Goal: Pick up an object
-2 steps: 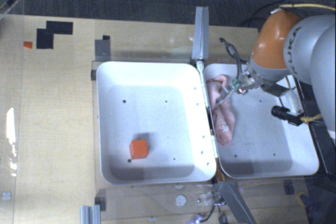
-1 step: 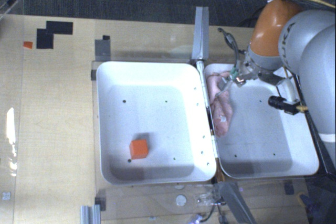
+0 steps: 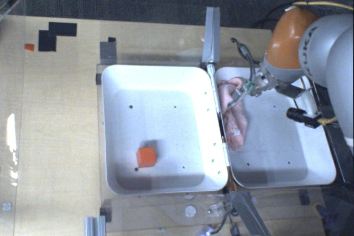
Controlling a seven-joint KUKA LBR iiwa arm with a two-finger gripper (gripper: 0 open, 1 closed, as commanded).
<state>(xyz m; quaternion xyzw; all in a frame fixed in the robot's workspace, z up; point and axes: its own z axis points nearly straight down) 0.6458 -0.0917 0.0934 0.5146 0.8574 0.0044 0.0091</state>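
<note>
An orange block (image 3: pixel 146 157) is sitting near the left bin's (image 3: pixel 113 119) front edge; a pink toy (image 3: pixel 233 119) is lying along the right bin's (image 3: pixel 287 168) left wall, the gripper (image 3: pixel 247 89) over it, grip unclear.

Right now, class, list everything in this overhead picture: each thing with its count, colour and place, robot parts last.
Bins: two, white, side by side on the bench.
Block: one, orange, lower left area of the left bin.
Soft object: one, pink, along the left wall of the right bin.
Bench: one, light wood.
Arm: one, grey with orange band, reaching in from the right.
Gripper: one, over the pink object's upper end.
</note>
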